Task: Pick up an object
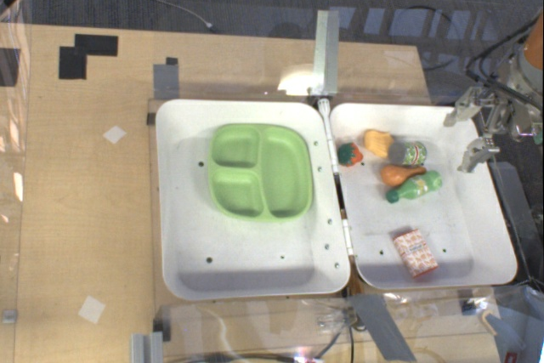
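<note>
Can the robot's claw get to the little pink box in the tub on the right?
Probably yes. The claw hangs at the right bin's far right edge, and the pink box lies alone near the front, with bare white floor around it. The toy bottle and other food sit farther back, out of the way.

Lighting bright, even, from above. White bins [255, 268] slightly overexposed, soft grey shadow inside near walls. Strong glare spot on bench [296, 81] beside metal post [326, 51]. Faint reflections on clear panel at left edge [13, 140]. Focus mildly soft everywhere; small toys lack fine detail.
</note>
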Motion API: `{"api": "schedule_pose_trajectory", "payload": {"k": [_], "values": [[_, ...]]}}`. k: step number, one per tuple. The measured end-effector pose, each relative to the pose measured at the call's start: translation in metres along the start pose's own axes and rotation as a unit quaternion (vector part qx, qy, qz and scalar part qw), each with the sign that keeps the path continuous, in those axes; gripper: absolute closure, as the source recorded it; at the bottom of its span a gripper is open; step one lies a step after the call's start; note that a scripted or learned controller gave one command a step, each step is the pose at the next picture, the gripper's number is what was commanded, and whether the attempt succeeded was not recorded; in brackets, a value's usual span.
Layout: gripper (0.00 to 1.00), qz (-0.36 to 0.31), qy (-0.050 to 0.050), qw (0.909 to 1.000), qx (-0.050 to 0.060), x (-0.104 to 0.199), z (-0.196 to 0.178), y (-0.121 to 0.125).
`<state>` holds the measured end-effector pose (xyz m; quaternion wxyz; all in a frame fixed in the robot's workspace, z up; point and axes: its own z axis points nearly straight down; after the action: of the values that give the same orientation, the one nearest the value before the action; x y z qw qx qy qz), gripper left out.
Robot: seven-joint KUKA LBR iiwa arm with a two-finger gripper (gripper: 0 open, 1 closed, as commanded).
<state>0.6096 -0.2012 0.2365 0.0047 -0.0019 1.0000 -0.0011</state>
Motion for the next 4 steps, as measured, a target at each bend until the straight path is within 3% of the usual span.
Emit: {"api": "schedule_pose_trajectory", "payload": {"k": [1,2,3,4], "values": [[0.00,-0.047,-0.004,0.9989,0.001,0.007,0.145,0.014],[1.00,-0.051,-0.007,0.9987,0.002,0.004,0.133,0.016],[1.00,0.091,-0.003,0.9958,-0.001,-0.004,0.037,0.087],[1.00,0.417,0.003,0.9089,0.000,0.055,0.049,0.112]]}}
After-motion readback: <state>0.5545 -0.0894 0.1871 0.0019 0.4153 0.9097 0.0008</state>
